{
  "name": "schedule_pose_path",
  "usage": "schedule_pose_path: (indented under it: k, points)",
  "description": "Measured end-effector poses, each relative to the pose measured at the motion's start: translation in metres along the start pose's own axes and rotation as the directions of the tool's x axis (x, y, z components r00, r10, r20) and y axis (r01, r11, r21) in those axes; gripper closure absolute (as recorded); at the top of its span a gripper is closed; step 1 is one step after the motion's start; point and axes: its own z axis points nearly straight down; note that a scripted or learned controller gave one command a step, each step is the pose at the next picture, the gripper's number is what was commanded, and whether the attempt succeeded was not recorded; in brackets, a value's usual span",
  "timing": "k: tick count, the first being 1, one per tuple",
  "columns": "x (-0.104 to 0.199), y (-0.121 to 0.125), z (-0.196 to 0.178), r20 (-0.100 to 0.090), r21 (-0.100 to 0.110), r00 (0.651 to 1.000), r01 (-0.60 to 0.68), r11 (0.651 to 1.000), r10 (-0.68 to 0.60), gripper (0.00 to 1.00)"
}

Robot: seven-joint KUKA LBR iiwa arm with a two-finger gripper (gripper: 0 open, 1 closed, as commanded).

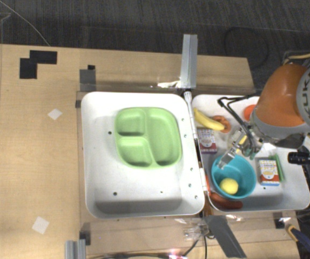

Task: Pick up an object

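The right bin (292, 198) holds several items. A yellow banana (208, 121) lies at its back left, with a small red and white packet (207, 141) just in front of it. A teal bowl (235, 178) sits at the front with a yellow lemon-like fruit (229, 186) inside. A small printed carton (269, 172) lies to the right of the bowl. My gripper (234, 151) hangs low over the bowl's back rim, between the packet and the carton. Nothing shows held in it.
The left bin (98, 144) holds a green divided tray (147, 136). A dark red item (225, 201) lies at the right bin's front edge under the bowl. An orange object (249, 112) peeks out beside the arm (284, 104) at the back.
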Motion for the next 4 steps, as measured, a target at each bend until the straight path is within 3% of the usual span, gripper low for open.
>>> schedule_pose_path:
  k: [1,2,3,4]
  points:
    - [-0.059,0.050,0.021,0.003,-0.002,0.991,-0.136,0.991,0.136,0.00]
    - [-0.013,0.015,0.020,0.006,-0.005,0.998,-0.057,0.998,0.057,0.00]
    - [0.047,-0.023,0.017,0.024,-0.016,0.980,-0.198,0.980,0.199,0.00]
    - [-0.008,0.024,0.021,0.003,-0.005,0.877,-0.480,0.877,0.480,0.00]
